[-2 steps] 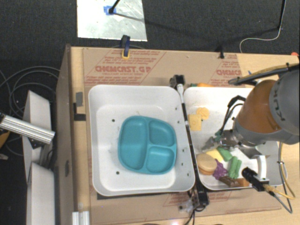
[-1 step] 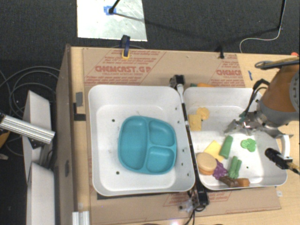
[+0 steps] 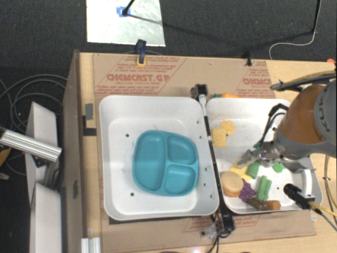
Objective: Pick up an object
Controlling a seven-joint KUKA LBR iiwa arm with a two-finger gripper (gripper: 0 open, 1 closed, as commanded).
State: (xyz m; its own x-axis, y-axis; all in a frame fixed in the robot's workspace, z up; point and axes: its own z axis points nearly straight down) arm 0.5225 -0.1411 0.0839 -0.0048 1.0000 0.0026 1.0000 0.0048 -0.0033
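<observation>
Cardboard-covered bench (image 3: pixel 158 70), two white bins (image 3: pixel 113 141) side by side on it

Small toy foods (image 3: pixel 247 186) lie clustered in the right bin (image 3: pixel 239 112).

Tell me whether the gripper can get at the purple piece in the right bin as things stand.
Probably yes. The purple piece lies uncovered near the right bin's front edge, close below the gripper. The tan round piece and green piece crowd its sides, so a clean grasp looks tight.
</observation>
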